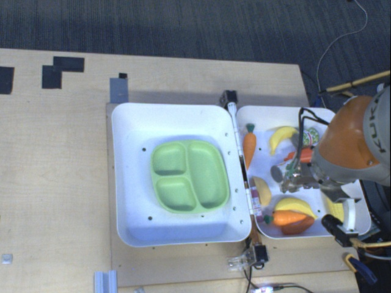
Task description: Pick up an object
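Observation:
The right bin (256, 118) holds several toy foods. A carrot (249, 145) lies by its left wall and a yellow banana (281, 137) at the back. A tan piece (263, 191) sits at the left. An orange piece with a second banana (294, 212) lies at the front, over a red item (297, 226). A yellow piece (335, 210) is at the front right. My gripper (286, 179) hangs low over the middle of this bin, just above the front banana. Something small and red-orange (298, 155) shows beside the wrist.
The left bin (131, 163) holds a green divided plate (190, 176). The arm's orange band (345, 140) covers the right bin's right side. Cables and clips lie at the bench's front edge (250, 260). Dark tape marks (61, 71) sit at the far left.

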`<state>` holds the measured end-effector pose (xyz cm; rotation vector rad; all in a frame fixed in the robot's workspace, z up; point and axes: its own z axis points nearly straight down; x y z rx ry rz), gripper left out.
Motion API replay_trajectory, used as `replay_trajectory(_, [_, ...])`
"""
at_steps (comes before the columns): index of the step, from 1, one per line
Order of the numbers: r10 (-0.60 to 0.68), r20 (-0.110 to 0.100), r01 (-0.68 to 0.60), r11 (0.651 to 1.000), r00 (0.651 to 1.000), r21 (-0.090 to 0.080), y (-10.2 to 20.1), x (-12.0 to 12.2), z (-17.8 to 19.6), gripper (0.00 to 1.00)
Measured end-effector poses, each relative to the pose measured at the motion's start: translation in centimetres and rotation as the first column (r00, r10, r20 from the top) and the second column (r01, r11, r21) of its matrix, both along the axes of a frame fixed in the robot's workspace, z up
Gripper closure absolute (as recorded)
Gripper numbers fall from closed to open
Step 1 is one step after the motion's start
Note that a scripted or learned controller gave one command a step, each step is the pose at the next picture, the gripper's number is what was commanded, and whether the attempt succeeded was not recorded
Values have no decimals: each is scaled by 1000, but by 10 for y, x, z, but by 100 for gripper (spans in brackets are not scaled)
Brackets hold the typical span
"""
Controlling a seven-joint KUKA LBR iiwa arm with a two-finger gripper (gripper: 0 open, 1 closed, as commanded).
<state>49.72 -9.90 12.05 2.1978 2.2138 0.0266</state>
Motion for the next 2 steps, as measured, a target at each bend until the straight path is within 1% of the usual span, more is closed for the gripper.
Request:
replay_trajectory(1, [-5, -24, 5, 1000, 1000, 1, -80, 35, 26, 100])
replay_trajectory(2, [-5, -24, 5, 1000, 1000, 2, -80, 35, 26, 0])
